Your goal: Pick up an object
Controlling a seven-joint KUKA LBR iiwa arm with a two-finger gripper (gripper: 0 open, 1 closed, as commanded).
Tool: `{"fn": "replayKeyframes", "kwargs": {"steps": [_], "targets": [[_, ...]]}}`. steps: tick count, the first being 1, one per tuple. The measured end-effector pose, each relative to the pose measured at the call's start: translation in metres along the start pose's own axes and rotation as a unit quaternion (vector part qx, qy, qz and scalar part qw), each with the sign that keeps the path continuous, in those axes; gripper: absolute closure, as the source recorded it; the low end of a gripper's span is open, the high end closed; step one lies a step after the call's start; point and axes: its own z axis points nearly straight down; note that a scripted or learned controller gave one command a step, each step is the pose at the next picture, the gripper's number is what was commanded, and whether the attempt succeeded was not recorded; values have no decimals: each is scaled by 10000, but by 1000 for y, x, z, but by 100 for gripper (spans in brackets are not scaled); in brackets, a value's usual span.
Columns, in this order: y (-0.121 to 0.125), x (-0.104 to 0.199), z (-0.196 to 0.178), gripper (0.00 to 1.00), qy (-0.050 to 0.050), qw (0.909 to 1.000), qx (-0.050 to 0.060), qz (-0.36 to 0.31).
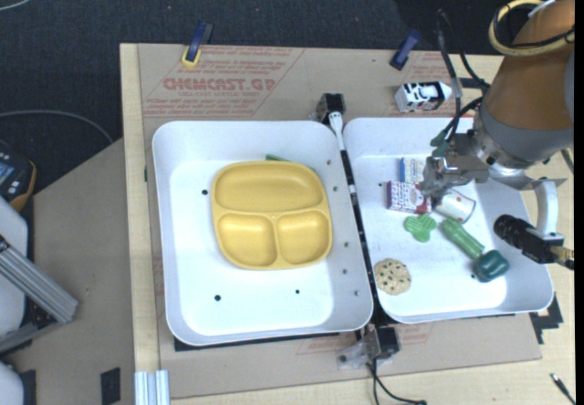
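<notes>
With the gripper [438,177] low over the small carton [404,194] in the right bin [520,298] (finger state cannot be told), treat that carton as light and crushable, so grasp its flat sides.

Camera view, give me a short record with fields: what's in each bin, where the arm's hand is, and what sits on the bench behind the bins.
left bin: yellow plastic three-compartment tray, a green item's edge showing behind it
right bin: round chocolate-chip cookie, green toy piece, green tool with teal end, small printed purple-and-white box, small white cylinder
hand: over the right bin, just above the box
bench behind bins: small black-and-white object, blue clamps
</notes>
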Motion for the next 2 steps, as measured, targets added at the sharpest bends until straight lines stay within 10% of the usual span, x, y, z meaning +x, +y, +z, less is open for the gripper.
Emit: {"fn": "replayKeyframes", "kwargs": {"steps": [2], "targets": [[52, 93, 23, 100, 7, 10000, 5, -5]]}}
